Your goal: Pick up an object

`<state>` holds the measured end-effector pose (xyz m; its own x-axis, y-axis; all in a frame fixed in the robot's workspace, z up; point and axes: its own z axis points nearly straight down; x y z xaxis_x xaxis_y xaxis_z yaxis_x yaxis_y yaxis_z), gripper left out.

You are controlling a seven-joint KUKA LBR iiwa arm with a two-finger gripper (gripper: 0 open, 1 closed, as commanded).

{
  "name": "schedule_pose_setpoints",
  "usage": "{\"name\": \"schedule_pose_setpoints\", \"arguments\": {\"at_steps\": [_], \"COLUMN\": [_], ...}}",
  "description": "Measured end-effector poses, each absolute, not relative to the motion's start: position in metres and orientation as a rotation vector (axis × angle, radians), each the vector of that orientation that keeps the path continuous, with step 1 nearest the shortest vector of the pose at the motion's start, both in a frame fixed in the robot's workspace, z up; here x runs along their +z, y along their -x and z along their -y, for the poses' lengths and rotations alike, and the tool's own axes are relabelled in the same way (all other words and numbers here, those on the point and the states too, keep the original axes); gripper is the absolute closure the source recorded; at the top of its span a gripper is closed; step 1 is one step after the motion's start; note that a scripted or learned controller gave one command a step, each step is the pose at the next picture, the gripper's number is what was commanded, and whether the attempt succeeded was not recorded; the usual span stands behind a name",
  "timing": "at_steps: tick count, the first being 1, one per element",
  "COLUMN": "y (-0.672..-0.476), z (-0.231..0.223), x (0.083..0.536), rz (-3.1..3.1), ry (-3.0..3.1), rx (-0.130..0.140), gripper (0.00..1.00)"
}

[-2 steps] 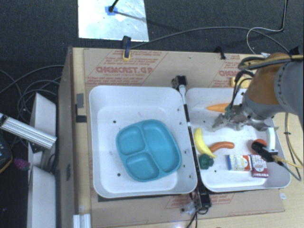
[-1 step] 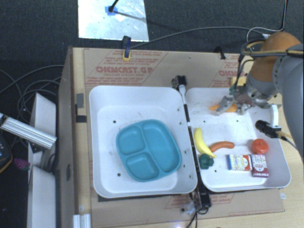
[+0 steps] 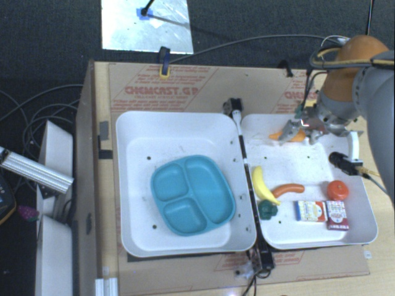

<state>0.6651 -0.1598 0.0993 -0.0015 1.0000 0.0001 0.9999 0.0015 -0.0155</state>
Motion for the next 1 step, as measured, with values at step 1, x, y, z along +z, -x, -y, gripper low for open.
{"name": "schedule_pose_setpoints", "arguments": {"at_steps": [1], "y": [-0.6028], "z": [0.1706], "x": [0.0843], "rz": [2.223], "ry": [2.221], "rx": [0.0], "gripper": [0.0]}}
